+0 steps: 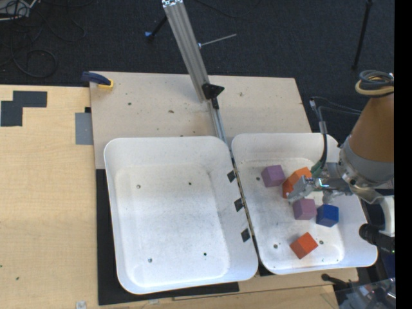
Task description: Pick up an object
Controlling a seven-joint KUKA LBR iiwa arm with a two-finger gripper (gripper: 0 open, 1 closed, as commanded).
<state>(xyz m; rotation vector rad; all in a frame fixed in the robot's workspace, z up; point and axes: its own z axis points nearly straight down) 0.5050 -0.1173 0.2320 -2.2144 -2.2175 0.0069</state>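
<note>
Several small blocks lie in the right bin (pixel 347 257): a purple cube (pixel 273 175), an orange block (pixel 296 179), a second purple cube (pixel 304 208), a blue cube (pixel 327 215) and an orange-red cube (pixel 304 244). My gripper (pixel 309 187) reaches in from the right, low over the middle of this bin. Its tip is right against the orange block, just above the second purple cube. Part of the orange block is hidden by the gripper, and I cannot make out whether it is gripped.
The left bin (pixel 129 166) adjoins the right one, with black clips (pixel 239 205) along the shared rim. A slanted aluminium bar (pixel 190 47) rises behind the bins. The arm's orange band (pixel 376 131) overhangs the right bin's far right side.
</note>
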